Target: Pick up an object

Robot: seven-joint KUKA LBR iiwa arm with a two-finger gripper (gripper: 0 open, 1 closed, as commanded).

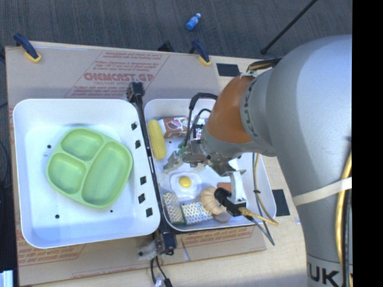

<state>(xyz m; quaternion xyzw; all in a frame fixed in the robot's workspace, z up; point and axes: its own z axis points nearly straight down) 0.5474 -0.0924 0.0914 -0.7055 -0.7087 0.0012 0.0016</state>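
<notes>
The left bin holds a green plate with three parts. It lies flat, well away from the arm.

The right bin holds the toys to pick from. A yellow corn cob lies along its left wall. Just to the right of it and lower down sits a toy fried egg. Below the egg are a patterned packet and a tan bread-like toy.

The gripper hangs low over the bin, between the corn and the egg. I cannot tell how its tips stand, and I see no toy in them.

I think the arm is at the reaching step. Next it needs to settle on one toy, likely the egg or the corn. The toys lie close together, and the big grey arm hides much of the bin.
</notes>
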